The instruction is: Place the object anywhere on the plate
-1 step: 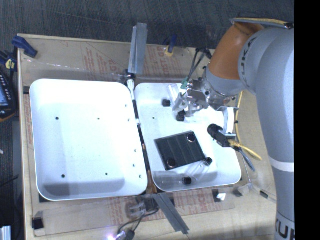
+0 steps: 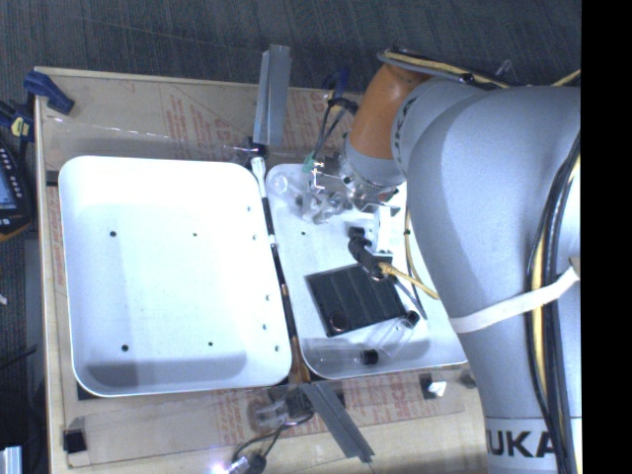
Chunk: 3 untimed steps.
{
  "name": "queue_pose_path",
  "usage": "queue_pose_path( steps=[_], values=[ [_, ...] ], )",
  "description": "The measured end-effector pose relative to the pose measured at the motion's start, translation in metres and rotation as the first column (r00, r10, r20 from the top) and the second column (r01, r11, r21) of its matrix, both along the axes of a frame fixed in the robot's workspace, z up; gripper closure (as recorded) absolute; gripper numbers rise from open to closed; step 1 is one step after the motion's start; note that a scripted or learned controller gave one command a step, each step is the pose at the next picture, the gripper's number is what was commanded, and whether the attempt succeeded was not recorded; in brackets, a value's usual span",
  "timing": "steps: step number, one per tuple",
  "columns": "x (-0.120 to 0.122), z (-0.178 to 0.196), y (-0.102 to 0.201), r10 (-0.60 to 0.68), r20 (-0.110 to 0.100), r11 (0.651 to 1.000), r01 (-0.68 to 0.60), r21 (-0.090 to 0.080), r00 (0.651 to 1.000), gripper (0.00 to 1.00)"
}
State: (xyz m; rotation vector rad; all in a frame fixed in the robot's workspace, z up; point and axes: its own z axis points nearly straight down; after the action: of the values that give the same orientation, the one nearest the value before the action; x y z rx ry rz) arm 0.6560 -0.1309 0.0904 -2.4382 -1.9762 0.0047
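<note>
clear object (image 2: 383, 347) far from hand (image 2: 322, 194)

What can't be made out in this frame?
Camera view:
Claw: blurred against the white right bin; any load in it is unclear.
Right bin: its right side is hidden behind the arm.
Small clear thing beside the black ribbed plate: too small to identify.

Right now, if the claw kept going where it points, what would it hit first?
Probably the bare floor of the right-hand bin, near its far corner. The claw points down there; the black ribbed square lies apart. Depth is unclear.
</note>
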Motion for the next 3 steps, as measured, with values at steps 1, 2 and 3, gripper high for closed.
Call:
queue_pose_path(
  steps=[1, 2, 3],
  values=[
    [0.000, 0.000, 0.041, -0.382, -0.003, 0.924, 0.382, -0.001, 0.924, 1.00],
    [0.000, 0.102, 0.149, -0.211, 0.002, 0.977, 0.211, 0.001, 0.977, 1.00],
    [-0.001, 0.087, 0.293, -0.481, 0.000, 0.877, 0.481, -0.001, 0.877, 1.00]
  ],
)
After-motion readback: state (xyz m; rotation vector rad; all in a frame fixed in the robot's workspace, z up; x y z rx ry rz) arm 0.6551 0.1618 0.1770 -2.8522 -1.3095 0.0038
